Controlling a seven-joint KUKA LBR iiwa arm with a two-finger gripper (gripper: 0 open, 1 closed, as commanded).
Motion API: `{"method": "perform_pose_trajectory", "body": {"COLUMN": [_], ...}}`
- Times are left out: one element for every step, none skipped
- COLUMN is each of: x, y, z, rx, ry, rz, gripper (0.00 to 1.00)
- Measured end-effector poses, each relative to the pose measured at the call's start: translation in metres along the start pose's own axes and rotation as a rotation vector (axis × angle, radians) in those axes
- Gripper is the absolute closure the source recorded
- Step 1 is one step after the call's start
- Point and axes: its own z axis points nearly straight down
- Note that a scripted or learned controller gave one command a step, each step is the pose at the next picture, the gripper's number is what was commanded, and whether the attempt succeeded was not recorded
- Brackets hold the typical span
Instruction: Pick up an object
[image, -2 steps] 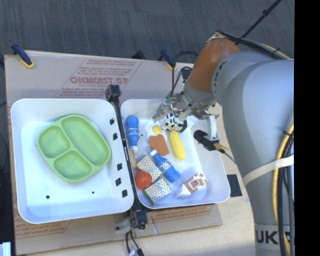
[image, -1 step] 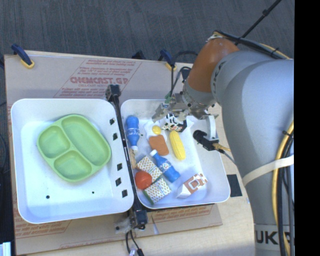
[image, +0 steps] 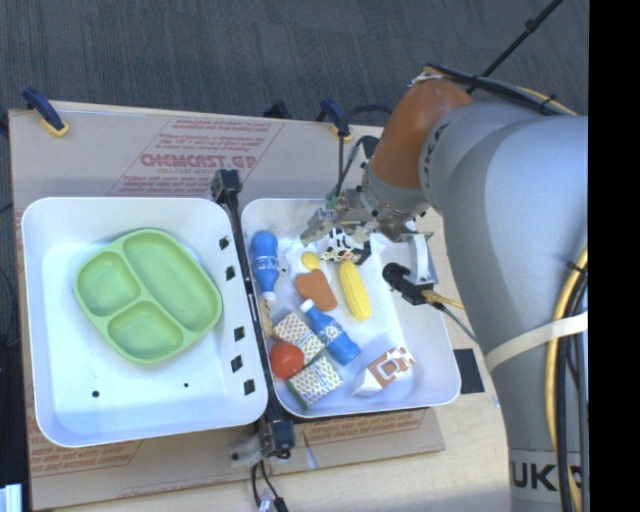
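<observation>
The right bin (image: 440, 352) holds several small things: a blue bottle (image: 263, 258), a yellow corn cob (image: 354, 289), an orange-brown piece (image: 317, 290), a small yellow item (image: 310, 261), a second blue bottle (image: 334, 337), a red ball (image: 287, 359), two checkered boxes (image: 298, 332) (image: 316, 380) and a white carton (image: 388, 368). My gripper (image: 338, 230) hangs low over the bin's far end, right at a black-and-white toy (image: 346, 244). The wrist hides how the gripper meets that toy.
The left bin (image: 40, 330) carries a green divided plate (image: 148, 294). A black clip rail (image: 240, 300) runs between the bins. The grey arm (image: 500, 230) covers the bench's right side, with cables (image: 440, 300) trailing beside the right bin.
</observation>
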Motion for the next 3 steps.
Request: {"method": "perform_pose_trajectory", "body": {"x": [-0.0005,0.0023,0.0010], "y": [0.0047,0.0022,-0.0028], "z": [0.0013,0.0004,0.0000], "rx": [0.009,0.003,-0.002], "ry": [0.003,0.001,0.004], "rz": [0.003,0.002,-0.001], "gripper": [0.00,0.00,0.00]}}
